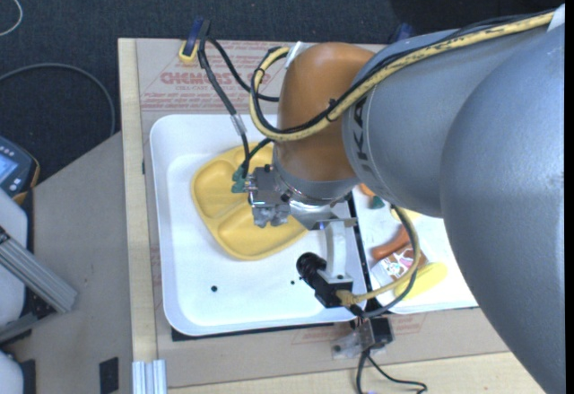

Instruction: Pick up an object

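The hand (269,208) is poised over the yellow object (235,208) in the left bin (179,231) (finger state cannot be told); a closing grasp is judged next.

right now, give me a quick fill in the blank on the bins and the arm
1. The big object in the left bin is coloured ____.
2. The arm reaches in from the view's ____ side.
3. The band above the wrist is coloured ____.
4. The yellow object lies in the ____ bin.

Missing words: yellow; right; orange; left
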Motion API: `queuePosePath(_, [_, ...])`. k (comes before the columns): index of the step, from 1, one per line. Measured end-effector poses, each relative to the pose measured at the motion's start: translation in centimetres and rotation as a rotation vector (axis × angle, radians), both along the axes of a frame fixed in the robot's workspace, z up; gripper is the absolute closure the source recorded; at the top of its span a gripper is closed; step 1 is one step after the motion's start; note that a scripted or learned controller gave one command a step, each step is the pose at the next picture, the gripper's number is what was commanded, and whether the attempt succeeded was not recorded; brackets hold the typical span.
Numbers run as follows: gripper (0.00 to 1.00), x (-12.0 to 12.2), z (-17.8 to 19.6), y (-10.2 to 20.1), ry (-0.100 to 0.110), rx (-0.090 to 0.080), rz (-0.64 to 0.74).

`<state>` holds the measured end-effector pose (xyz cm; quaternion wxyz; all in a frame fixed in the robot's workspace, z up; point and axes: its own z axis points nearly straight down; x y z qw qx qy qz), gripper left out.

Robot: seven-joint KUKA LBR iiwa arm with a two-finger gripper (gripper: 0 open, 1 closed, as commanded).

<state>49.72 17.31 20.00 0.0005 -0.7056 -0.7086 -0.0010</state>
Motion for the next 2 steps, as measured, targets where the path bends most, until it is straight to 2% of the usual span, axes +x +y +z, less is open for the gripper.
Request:
queuePosePath(1, [1.00,3.2,16.1,3.2,-0.019,0.006,0.001])
queuePosePath(2, [1.00,-2.1,11.8,-2.0,0.010,-0.004,-0.009])
